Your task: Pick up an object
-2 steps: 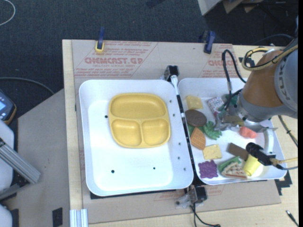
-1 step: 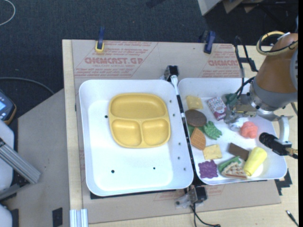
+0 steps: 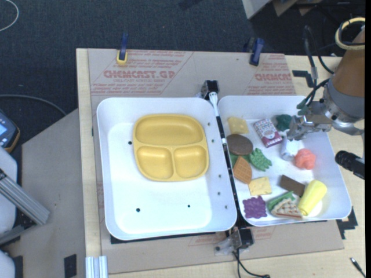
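Objects for picking lie crowded in the right bin (image 3: 342, 181); we count a pink ball (image 3: 305, 158), a yellow corn-like piece (image 3: 312, 197), a brown block (image 3: 291, 185), a purple grape cluster (image 3: 254, 207), a green leafy piece (image 3: 260, 159), a brown oval (image 3: 239, 143) and a small printed packet (image 3: 268, 132); the left bin (image 3: 110, 172) holds a yellow divided tray (image 3: 170, 146); our gripper (image 3: 290, 149) hangs low over the right bin, just beside the pink ball and near the packet; whether it is released or clenched we cannot tell, and we see nothing between it that we could call held; we judge the pick as not yet made; the risks come from crowding; the ball is round and may roll or squirt aside if pinched off-centre; the packet and the dark green piece (image 3: 283, 121) sit close enough to be nudged or caught along with the target; a descent aimed between items may close on bare bin floor; flat pieces such as the orange cracker (image 3: 242, 170) offer little edge to grip
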Controlling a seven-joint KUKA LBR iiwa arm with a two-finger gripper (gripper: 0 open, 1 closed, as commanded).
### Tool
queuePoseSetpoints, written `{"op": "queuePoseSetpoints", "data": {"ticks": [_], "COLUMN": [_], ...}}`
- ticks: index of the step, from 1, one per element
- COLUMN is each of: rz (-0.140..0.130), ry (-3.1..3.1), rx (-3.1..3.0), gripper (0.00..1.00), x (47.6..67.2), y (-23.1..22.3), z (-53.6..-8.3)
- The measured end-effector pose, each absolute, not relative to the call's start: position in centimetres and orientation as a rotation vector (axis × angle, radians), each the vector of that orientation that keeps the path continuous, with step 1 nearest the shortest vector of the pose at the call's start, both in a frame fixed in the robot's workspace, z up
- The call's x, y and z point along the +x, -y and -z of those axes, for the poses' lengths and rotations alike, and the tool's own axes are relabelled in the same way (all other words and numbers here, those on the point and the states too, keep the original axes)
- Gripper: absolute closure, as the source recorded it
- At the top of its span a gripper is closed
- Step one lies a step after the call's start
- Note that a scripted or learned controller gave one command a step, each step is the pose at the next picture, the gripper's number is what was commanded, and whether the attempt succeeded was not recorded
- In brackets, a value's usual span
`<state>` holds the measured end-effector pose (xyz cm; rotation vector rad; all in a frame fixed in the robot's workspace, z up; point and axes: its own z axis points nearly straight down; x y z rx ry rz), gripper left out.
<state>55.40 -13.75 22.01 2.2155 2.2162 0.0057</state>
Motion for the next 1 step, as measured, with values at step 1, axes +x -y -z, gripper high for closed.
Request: {"op": "queuePoseSetpoints", "data": {"ticks": [1], "rz": [-0.003], "ry": [-2.22], "rx": [2.217], "gripper": [1.0], "x": [55.47], "y": [13.76], "z": [-22.53]}}
